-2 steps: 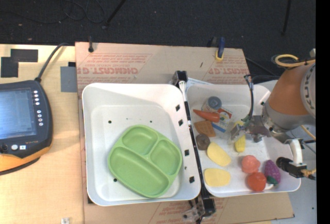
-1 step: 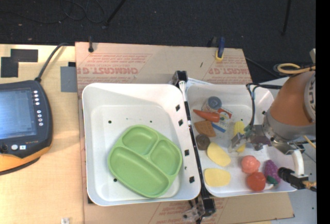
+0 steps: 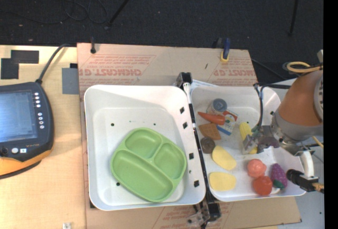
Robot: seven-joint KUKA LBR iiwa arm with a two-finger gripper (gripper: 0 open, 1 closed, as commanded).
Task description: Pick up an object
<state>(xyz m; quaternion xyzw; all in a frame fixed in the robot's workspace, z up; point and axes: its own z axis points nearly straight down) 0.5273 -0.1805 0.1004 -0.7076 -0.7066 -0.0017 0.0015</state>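
The right bin (image 3: 264, 97) holds several toy foods. Among them are an orange-red carrot (image 3: 211, 117), a blue-grey can (image 3: 219, 105), a brown piece (image 3: 209, 131), a dark round piece (image 3: 207, 144) and two yellow pieces (image 3: 224, 158) (image 3: 223, 181). A pink ball (image 3: 256, 168), a red tomato (image 3: 262, 185) and purple grapes (image 3: 278, 175) lie near the front right corner. My gripper (image 3: 252, 142) is low inside this bin, just right of a small yellow piece (image 3: 244, 130) and above the pink ball. The arm's orange band (image 3: 298, 101) rises behind it.
The left bin (image 3: 105, 106) contains a green divided plate (image 3: 149, 163). A tablet-like pendant (image 3: 24, 120) lies on the bench at far left. The black divider (image 3: 191, 138) between the bins runs front to back. Cardboard (image 3: 158, 67) lies under both bins.
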